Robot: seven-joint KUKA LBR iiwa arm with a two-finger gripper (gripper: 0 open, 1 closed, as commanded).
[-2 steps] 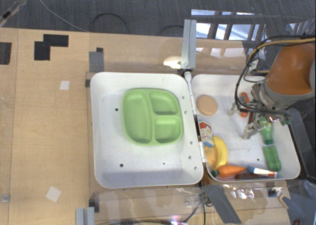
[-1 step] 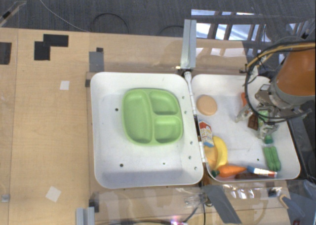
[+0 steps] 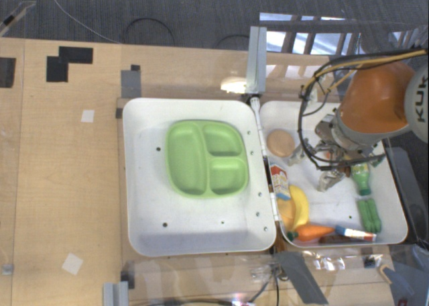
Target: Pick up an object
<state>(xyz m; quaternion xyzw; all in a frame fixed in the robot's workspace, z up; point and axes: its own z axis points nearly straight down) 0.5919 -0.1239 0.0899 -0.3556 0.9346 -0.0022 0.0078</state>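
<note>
1. Step in hand: approach. The gripper point(image 3: 333, 176) hangs low inside the right bin point(image 3: 395, 231), over bare white floor near its middle. Nothing is lifted yet, by the look of it.
2. Gripper state: cannot tell. The metal end is small and partly lost among cables, so how far it is open is not readable; no object is seen between its tips.
3. Candidate objects, all in the right bin:
   - round tan disc point(image 3: 281, 142), far left part of the bin, left of the gripper.
   - green bottle-like item point(image 3: 361, 178), just right of the gripper.
   - dark green item point(image 3: 369, 215), near right part.
   - banana point(image 3: 299, 207), along the left wall, near half.
   - carrot point(image 3: 314, 233) and a marker point(image 3: 355, 234), along the near wall.
   - small printed packet point(image 3: 279, 181), by the left wall.
4. Left bin point(image 3: 141, 231): holds a green divided plate point(image 3: 205, 158), lying flat.
5. Next move, judged: a short shift right to centre on the green bottle-like item, the nearest, then descent and closing.
6. Arm pose: the arm point(image 3: 375, 100) enters from the right, orange band above the wrist, wrist pointing down.
</note>
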